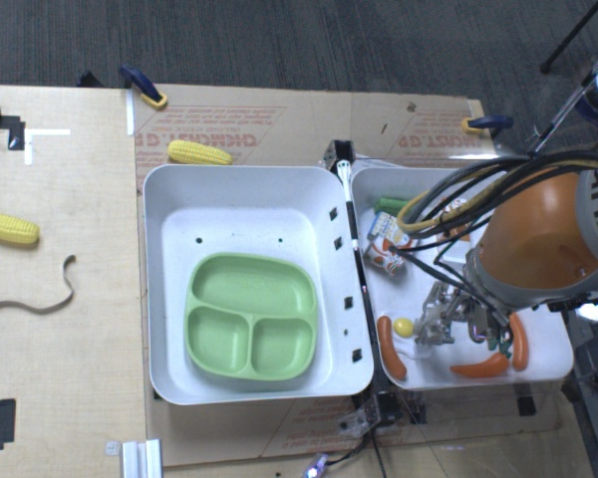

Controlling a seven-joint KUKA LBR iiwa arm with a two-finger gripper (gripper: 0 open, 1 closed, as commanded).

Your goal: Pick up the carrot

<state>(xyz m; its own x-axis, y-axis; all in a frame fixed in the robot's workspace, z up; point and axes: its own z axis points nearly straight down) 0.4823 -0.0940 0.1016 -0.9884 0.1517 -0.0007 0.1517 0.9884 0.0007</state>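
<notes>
With the gripper low in the right bin, its grip impossible to judge, the arm should settle squarely over the carrot lying just right of it at the near wall before closing.

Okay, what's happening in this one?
The arm is reaching into the right bin, its gripper low over the food items there. An orange carrot lies near the bin's front edge, apart from the gripper, so it is not picked up yet. The left bin holds a green plate.
</notes>
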